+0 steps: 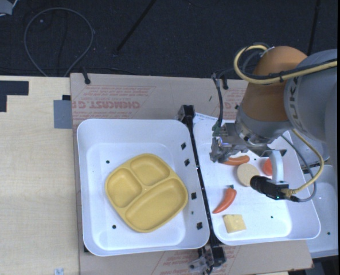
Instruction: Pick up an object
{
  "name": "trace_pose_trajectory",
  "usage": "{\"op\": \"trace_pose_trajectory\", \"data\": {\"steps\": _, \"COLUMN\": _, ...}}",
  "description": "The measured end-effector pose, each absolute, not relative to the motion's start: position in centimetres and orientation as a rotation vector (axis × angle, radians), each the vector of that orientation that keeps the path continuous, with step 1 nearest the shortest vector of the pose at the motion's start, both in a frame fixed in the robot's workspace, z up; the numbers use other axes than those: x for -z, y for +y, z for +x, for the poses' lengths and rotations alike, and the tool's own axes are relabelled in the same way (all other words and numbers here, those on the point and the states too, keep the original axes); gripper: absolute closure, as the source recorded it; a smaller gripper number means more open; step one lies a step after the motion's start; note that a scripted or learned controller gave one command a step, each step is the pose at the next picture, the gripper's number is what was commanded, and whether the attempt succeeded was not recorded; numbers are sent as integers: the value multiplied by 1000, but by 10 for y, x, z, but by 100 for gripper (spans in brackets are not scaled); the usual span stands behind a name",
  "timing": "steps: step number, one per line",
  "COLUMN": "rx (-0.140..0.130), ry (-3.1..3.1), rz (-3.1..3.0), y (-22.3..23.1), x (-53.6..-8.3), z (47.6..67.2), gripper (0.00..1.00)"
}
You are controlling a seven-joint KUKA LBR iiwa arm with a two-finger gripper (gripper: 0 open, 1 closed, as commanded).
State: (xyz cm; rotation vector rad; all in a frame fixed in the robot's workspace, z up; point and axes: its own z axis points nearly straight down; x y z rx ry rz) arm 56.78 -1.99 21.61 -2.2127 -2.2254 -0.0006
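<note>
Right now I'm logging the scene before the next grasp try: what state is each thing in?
yellow divided plate: lying flat in the left bin, its compartments bare
orange chili pepper: lying loose in the right bin
yellow cheese wedge: lying flat, apart from the pepper
round tan piece: lying below the gripper
gripper: low over the right bin

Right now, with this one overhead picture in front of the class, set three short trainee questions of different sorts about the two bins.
1. True or false: the yellow tray lies in the left bin.
2. Which lies nearest the right bin's front edge? A chili B cheese C pincer
3. Fill in: the tray has ___ compartments.

Key: 1 true; 2 B; 3 three.
</note>
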Motion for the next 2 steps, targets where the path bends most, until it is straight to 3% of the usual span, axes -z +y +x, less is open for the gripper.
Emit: {"op": "trace_pose_trajectory", "data": {"steps": 2, "rx": 1, "ry": -2225, "rz": -2214, "y": 75, "x": -233, "z": 599, "gripper": 100}}
